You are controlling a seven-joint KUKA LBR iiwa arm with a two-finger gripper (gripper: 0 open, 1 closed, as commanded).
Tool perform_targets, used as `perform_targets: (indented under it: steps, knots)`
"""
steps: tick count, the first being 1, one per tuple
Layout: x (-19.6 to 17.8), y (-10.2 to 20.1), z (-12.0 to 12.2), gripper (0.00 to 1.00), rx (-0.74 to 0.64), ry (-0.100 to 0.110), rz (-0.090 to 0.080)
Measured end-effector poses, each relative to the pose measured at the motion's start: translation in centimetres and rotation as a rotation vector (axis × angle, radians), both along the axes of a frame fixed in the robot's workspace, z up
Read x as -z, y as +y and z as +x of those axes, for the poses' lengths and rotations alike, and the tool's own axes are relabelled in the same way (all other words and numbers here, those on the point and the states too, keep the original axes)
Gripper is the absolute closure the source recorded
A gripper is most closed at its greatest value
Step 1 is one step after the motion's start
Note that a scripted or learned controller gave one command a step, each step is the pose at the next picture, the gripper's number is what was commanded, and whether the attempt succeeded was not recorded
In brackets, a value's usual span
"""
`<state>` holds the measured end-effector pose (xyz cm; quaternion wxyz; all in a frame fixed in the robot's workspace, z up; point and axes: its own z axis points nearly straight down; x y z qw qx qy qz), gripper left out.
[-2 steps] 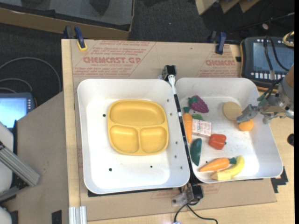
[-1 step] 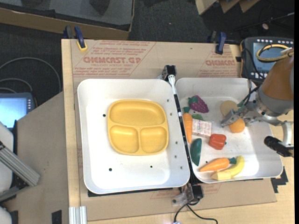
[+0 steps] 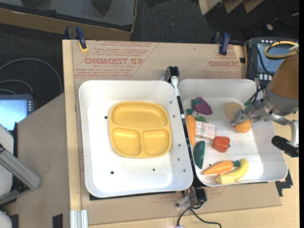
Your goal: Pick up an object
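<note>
The gripper (image 3: 241, 120) sits low in the right bin (image 3: 216, 85), its fingers closing narrowly around a small orange (image 3: 243, 126) just beneath them, which looks light, hard, smooth and prone to rolling, so gripping across its middle seems safest.

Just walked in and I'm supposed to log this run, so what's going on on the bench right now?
A robot arm reaches in from the right over the right bin, which holds toy food. Its gripper is down at a small orange fruit near a tan disc; whether it actually grips the fruit is unclear. Grapes, a carrot, a red pepper and a banana lie untouched. The left bin holds a yellow divided plate.
</note>
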<state>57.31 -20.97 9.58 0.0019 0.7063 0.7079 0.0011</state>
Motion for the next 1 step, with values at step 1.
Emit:
perform_targets:
  steps: [1]
  knots:
    - [1.02,5.84,1.75,1.00,-0.003,0.002,0.001]
